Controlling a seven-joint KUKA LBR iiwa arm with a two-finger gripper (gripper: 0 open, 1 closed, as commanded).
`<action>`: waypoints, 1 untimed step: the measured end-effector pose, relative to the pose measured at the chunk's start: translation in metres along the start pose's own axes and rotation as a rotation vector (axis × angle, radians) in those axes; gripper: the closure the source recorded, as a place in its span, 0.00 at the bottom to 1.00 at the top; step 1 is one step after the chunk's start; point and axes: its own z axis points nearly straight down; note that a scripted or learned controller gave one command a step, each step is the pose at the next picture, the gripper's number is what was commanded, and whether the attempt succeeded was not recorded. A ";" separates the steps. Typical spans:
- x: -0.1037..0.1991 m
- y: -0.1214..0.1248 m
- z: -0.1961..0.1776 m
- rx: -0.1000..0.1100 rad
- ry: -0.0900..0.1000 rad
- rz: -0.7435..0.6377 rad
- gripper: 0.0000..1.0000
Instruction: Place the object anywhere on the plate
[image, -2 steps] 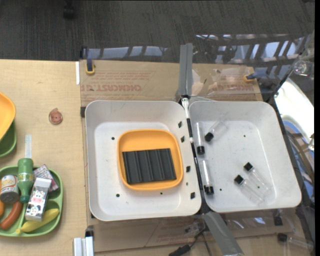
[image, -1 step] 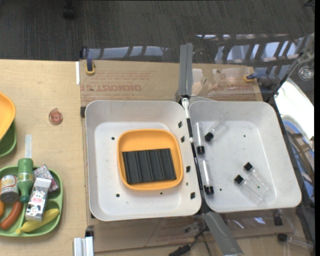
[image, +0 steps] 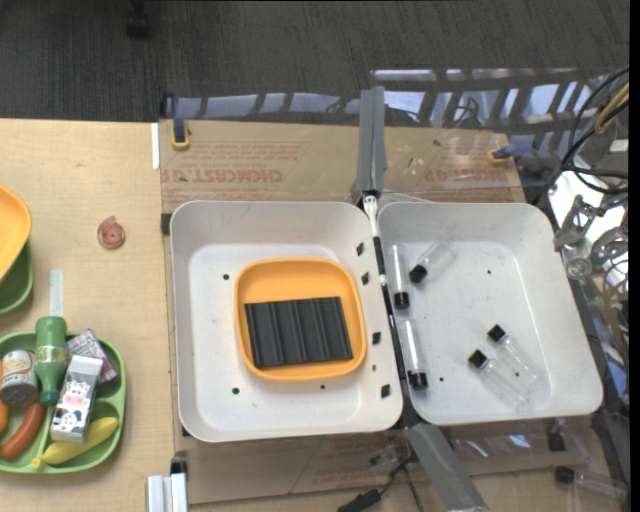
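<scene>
Whether the hand is spread or pressed together cannot be told.

The right bin holds several clear vials with black caps. One vial lies tilted near the bin's far left corner. Two longer tubes lie along its left wall, the far tube with its cap toward the near side, and the near tube likewise. Two more vials lie close together toward the near right corner: one slightly farther back, the other just beside it.

The left bin carries an orange plate at its middle. A dark grey ribbed slab lies flat on the plate, inside its rim, its ribs running front to back.

Both bins rest on a cardboard sheet held by an orange clamp at its far left corner.

On the bench, near its left edge, sits a small pink round thing. At the near left corner a green tray holds toy food, with a green bottle and a small carton among it. An orange bowl is cut off by the left edge.
</scene>
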 end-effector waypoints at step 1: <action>-0.055 -0.046 -0.036 0.002 -0.003 -0.317 1.00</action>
